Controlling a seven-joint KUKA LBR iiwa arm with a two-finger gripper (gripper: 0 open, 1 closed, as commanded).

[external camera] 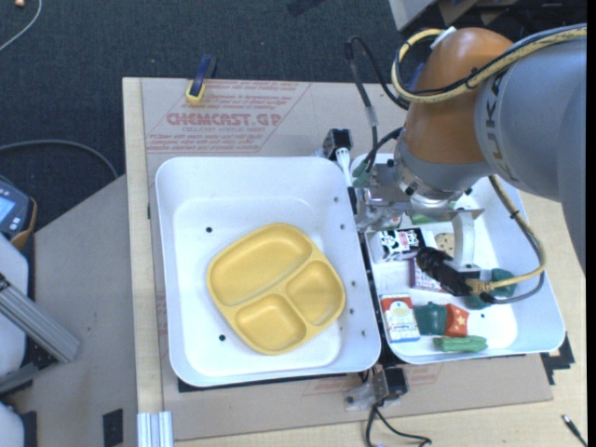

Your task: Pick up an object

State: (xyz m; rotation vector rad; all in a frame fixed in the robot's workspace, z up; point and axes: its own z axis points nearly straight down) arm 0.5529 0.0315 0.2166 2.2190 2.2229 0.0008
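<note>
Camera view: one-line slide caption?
Arm reaches over the right bin of small items; the left bin holds a yellow divided tray.

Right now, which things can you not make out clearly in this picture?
- Gripper: its fingers are covered by the arm's wrist, camera view.
- Back part of the right bin: the arm covers it.
- Small items in the right bin: too small to name.
- Box with black and white print: partly under the gripper.

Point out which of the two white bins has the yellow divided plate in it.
The left bin. It holds the yellow three-compartment plate; the right bin, under the arm, holds a jumble of small items instead.
</note>
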